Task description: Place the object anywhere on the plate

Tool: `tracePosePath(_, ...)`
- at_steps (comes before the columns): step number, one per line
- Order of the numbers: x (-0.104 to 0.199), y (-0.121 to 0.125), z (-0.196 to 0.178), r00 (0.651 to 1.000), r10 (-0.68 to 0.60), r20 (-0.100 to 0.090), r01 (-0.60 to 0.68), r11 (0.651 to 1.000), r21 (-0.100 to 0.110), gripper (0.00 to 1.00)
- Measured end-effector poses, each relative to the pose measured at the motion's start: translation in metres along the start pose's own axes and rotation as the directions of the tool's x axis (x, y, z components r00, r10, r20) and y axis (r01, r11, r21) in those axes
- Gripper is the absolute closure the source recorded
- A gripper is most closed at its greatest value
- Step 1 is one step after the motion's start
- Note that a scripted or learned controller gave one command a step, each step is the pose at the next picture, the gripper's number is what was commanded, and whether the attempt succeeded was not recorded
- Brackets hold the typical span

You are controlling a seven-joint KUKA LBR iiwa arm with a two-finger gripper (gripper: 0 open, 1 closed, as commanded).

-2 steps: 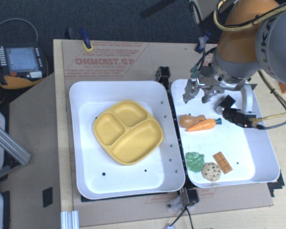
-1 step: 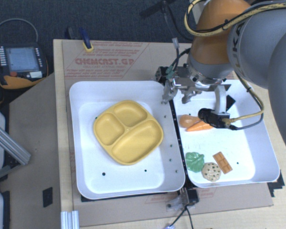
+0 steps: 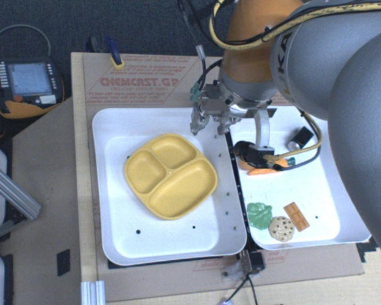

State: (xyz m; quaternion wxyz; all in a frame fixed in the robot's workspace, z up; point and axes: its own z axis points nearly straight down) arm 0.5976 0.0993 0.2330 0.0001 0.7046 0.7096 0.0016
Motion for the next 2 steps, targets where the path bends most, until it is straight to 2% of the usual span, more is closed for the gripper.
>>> tracePosePath(1,0.0509,-0.0008,-0.0017,1.000,0.000,0.000,0.000,1.000,0.000,1.00)
tracePosePath(2,0.0473,-0.0004,-0.0017,1.000,0.006,0.002,-0.006,1.000,0.001,0.00)
